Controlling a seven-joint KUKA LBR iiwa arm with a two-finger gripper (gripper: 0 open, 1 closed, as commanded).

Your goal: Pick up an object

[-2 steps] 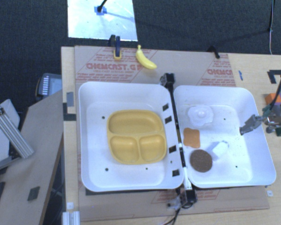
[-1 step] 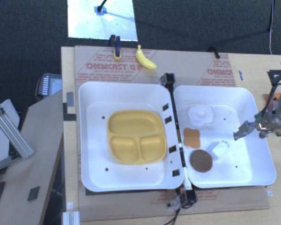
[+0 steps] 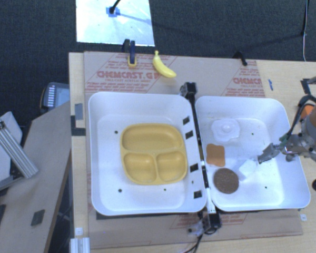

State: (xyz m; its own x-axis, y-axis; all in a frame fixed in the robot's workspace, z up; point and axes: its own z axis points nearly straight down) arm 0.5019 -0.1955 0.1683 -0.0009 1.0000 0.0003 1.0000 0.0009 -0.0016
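The right bin holds a tan square slice, a brown round disc, a pale round lid-like piece and a small white scrap. My gripper comes in from the right edge and hangs low over the right bin. Its tip is just right of the white scrap, which lies just below and left of it. Nothing can be seen held in it. The tan slice and brown disc lie further left, apart from the gripper.
A yellow divided plate lies in the left bin. A toy banana and a yellow clamp sit on the board behind the bins. Black clips line the divider between the bins.
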